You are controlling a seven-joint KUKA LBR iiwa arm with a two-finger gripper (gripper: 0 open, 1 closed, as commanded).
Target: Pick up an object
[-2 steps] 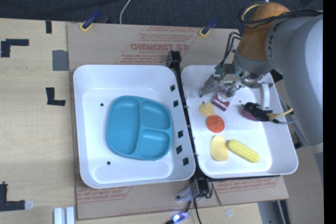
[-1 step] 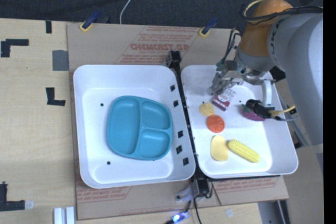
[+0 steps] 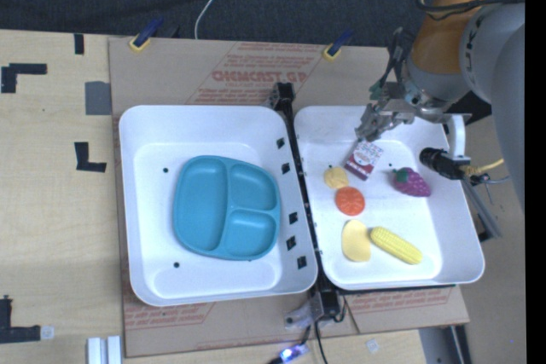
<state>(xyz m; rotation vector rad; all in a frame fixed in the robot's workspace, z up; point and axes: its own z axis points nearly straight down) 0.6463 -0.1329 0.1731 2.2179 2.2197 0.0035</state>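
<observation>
My gripper (image 3: 372, 130) hangs over the back of the right bin (image 3: 328, 265), its fingers pointing down toward a small red and white packet (image 3: 364, 160) that sits just below them. The packet looks tilted, with its top edge near the fingertips. Whether the fingers touch it is not clear. In the same bin lie a purple grape bunch (image 3: 412, 182), a small yellow piece (image 3: 335, 177), an orange-red tomato (image 3: 350, 201), a pale yellow piece (image 3: 356, 240) and a yellow corn cob (image 3: 396, 245).
The left bin (image 3: 141, 132) holds a blue divided plate (image 3: 228, 206). A black clip strip (image 3: 291, 166) runs between the two bins. The arm's grey body and orange band fill the upper right.
</observation>
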